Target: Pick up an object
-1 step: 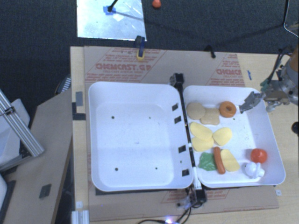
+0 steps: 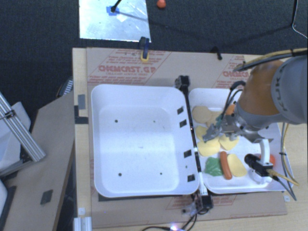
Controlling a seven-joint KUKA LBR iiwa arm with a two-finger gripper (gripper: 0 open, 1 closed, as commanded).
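The right bin [image 2: 211, 96] holds several play-food pieces: a pale tan round piece [image 2: 203, 113] at the back, yellow pieces [image 2: 208, 148] in the middle, a green leafy piece [image 2: 212, 166], a red-orange sausage [image 2: 224, 164] and a yellow piece [image 2: 237, 165] at the front. My gripper [image 2: 210, 134] reaches in from the right and hangs low over the yellow pieces in the middle of the bin. Whether it touches them is unclear.
The left bin [image 2: 139, 138] is bare white with small holes. Black clips [image 2: 190, 154] line the divider between the bins. A blue-and-yellow clamp [image 2: 144, 49] stands behind the bins, beside a shiny metal sheet [image 2: 113, 13]. A small orange ball [image 2: 161, 3] lies on the floor.
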